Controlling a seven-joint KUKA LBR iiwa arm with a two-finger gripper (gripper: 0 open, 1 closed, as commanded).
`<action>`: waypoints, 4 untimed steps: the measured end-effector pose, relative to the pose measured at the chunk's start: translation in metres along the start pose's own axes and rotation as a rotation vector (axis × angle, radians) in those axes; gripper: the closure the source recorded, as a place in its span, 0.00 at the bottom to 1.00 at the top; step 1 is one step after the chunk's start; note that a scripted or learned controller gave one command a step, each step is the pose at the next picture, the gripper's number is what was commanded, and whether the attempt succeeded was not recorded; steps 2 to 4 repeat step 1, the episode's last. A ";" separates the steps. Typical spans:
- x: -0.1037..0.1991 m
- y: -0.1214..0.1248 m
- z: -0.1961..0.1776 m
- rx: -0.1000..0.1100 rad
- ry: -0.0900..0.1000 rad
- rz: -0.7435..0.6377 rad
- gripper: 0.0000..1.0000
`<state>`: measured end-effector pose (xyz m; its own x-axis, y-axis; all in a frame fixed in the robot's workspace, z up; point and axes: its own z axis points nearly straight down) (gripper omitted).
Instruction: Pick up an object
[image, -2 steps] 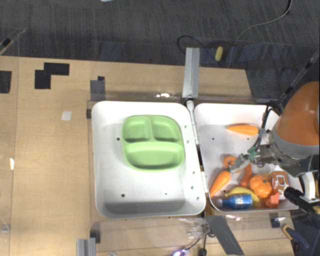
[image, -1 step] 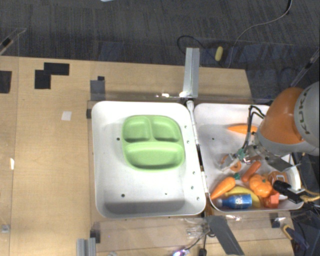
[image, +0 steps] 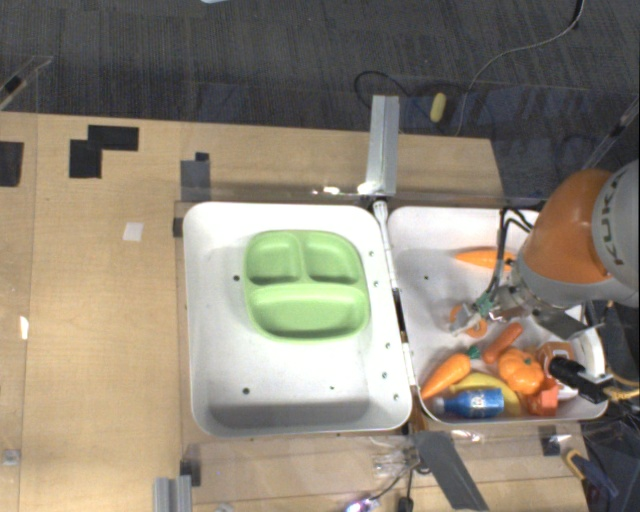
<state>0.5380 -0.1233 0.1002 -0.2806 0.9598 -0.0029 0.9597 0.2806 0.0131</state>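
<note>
The right bin (image: 425, 240) holds a heap of toy food at its near end. An orange carrot (image: 447, 372) lies beside a blue can (image: 475, 403) and a yellow banana (image: 500, 388). A round orange fruit (image: 521, 372) sits to their right, and a reddish-orange stick (image: 501, 340) lies above it. Another carrot (image: 477, 258) lies alone at the far side. My gripper (image: 484, 308) is low inside this bin, just over a small orange piece (image: 468, 318) at the heap's far edge. The wrist hides its tips.
The left bin (image: 215, 300) bears a green divided plate (image: 303, 282) at its middle. The arm's orange band (image: 562, 240) and grey body cover the right bin's right side. A metal post (image: 383, 140) stands behind the wall between the bins. A red piece (image: 546, 400) rests in the near right corner.
</note>
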 end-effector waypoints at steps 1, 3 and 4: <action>0.035 0.077 -0.084 0.011 0.001 0.123 1.00; 0.035 0.077 -0.084 0.011 0.001 0.123 1.00; 0.035 0.077 -0.084 0.011 0.001 0.123 1.00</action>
